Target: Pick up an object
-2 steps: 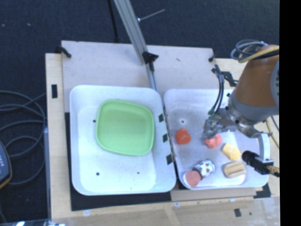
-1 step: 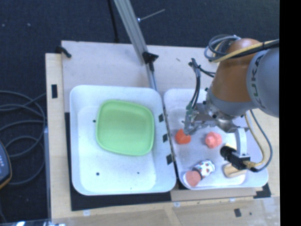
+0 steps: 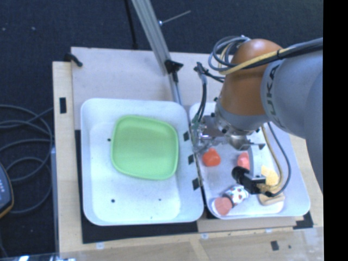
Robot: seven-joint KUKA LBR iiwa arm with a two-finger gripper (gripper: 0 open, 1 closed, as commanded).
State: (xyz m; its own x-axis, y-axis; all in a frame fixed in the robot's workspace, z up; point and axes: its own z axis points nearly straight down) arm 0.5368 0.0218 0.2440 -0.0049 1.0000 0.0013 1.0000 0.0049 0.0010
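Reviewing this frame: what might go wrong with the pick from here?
1. The tool sits hard against the left wall of the right bin, so it may scrape or catch that wall.
2. The orange ball just below the tool is round and may roll away when touched.
3. The red disc and the spotted white object lie side by side, so a grasp there may nudge both.
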